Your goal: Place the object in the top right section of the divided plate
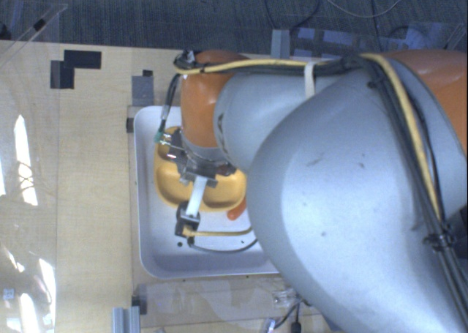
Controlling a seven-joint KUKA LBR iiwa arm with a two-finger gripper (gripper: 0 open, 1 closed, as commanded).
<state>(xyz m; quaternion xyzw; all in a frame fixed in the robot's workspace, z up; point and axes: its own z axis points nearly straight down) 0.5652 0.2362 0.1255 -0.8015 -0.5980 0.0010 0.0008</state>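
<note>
A yellow divided plate (167, 179) lies in the white bin (157, 251) on the left, and most of it is covered by the arm. My gripper (199, 172) hangs over the middle of the plate, below the orange wrist band. A small orange-red object (234, 212) peeks out at the plate's near right rim, against the arm's grey shell. The arm hides the plate's sections, so I cannot tell which section the object is in or whether it lies on the bin floor.
The arm's large grey body (344, 200) covers the right half of the view. Bare wooden bench (80, 178) lies left of the bin, with black L-shaped marks (73, 66) at the back left. Grey brackets (143, 88) sit at the bin's corners.
</note>
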